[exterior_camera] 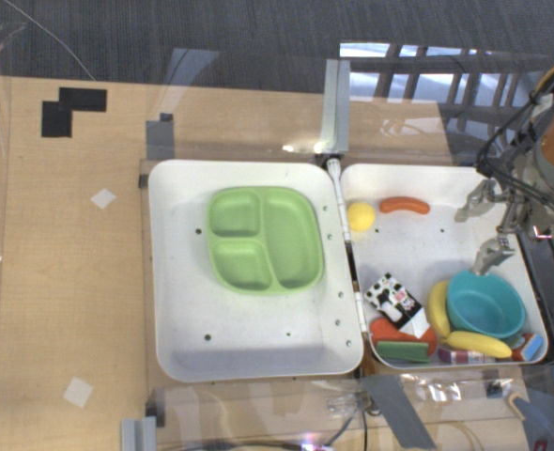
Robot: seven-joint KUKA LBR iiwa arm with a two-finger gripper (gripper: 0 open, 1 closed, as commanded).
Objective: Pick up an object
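Green tray [263,238] in left bin [178,346], tool [491,225] open over right bin [446,181], nothing held

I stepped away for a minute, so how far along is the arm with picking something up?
Nothing looks picked up yet. The hand is open with nothing between its fingers, at the right side of the right bin, above the teal bowl. The sausage, yellow ball and bananas all lie in that bin. The whole grasp and lift remain to be done.
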